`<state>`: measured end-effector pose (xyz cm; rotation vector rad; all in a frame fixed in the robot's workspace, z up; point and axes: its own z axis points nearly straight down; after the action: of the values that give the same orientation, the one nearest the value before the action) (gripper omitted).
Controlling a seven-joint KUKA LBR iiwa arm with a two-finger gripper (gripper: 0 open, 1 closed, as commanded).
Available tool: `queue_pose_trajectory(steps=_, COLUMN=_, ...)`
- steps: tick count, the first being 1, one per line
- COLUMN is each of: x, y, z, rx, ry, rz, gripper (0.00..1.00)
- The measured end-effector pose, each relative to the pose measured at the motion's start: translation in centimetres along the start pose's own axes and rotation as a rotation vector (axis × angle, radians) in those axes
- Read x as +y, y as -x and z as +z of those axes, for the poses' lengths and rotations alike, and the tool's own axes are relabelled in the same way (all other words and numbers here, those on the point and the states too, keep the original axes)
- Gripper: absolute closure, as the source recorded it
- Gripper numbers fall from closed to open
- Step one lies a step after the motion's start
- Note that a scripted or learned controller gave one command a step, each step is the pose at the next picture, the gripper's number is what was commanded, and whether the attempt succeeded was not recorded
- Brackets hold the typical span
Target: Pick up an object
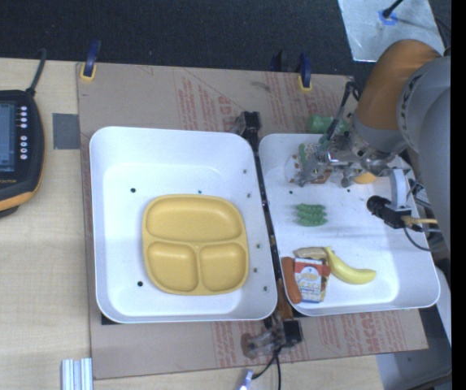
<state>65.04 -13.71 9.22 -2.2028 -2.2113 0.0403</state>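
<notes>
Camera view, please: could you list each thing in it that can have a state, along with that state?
Yellow three-compartment plastic tray: flat in left white bin, nothing in it.
Yellow banana: lying in right white bin.
Small red-and-white carton: lying beside banana.
Green bumpy item: lying apart, mid-bin.
Tool: low over right bin's far end.

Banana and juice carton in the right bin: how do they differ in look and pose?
The banana is plain yellow and curved; the juice carton is boxy, white and red with printed graphics. The banana lies angled, its stem end by the carton's top right corner, its body running out to the right; the carton sits nearly square to the right bin. Both lie at that bin's near end, close beside each other.
</notes>
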Motion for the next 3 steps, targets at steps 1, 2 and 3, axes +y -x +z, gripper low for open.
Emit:
queue_pose_trajectory(steps=1, x=-6.3, y=-0.5, z=0.3, rx=0.003, ry=0.028, rz=-0.001, gripper=0.00)
queue_pose_trajectory(steps=2, x=-8.0, y=-4.6, z=0.3, rx=0.003, ry=0.028, rz=-0.002, gripper=0.00)
queue_pose_trajectory(steps=3, x=-8.0, y=-4.4, z=-0.8, rx=0.002, ry=0.027, rz=-0.004, gripper=1.00)
